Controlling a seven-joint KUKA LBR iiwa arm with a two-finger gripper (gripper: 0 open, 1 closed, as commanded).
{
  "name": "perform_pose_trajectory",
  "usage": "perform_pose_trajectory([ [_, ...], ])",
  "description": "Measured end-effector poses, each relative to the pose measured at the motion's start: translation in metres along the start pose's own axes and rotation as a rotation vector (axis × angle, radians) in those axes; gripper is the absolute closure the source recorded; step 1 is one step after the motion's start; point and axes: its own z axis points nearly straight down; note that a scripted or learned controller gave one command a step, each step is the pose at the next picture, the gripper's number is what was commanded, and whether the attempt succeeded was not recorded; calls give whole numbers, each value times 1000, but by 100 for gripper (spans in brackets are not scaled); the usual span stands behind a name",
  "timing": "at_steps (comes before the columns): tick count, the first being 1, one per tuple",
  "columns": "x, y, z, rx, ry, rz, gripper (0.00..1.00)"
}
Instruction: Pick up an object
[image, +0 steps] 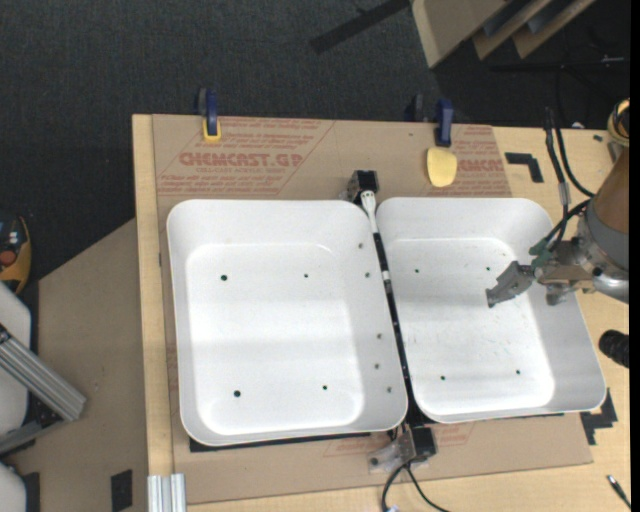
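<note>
My gripper (508, 284) hangs over the right part of the right white bin (470, 225), reaching in from the right edge. Its grey tip points left and down toward the bin floor. I see nothing held at the tip. A small pale yellow object (441, 166) lies on the brown board behind the right bin, outside it and well away from the gripper. The left white bin (200, 230) shows a bare white floor with a few small dark dots.
Blue clamps (209, 105) (444, 118) hold the brown board at its far edge. A black bracket and cable (364, 188) sit between the bins at the back. Cables run near the arm at the right. Metal framing stands at the lower left.
</note>
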Motion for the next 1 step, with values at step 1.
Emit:
perform_pose_trajectory([
  [1, 70, -20, -146, -16, 0, -9, 0],
])
